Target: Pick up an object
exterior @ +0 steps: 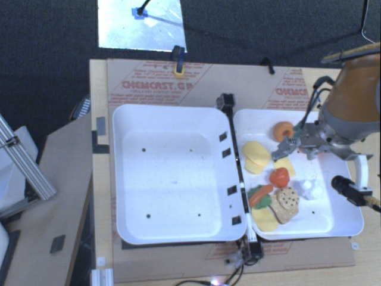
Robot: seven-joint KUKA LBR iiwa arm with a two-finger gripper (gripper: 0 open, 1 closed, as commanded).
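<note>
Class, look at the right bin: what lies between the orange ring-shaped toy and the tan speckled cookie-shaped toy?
In the camera view, a red tomato-shaped toy lies between the orange ring-shaped toy and the tan speckled cookie-shaped toy.

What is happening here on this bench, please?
A grey robot arm with an orange band reaches in from the right over the right bin. Its pincer hangs above a pile of toy food: a yellow piece, a red tomato, a carrot and a cookie. Nothing looks held yet.
</note>
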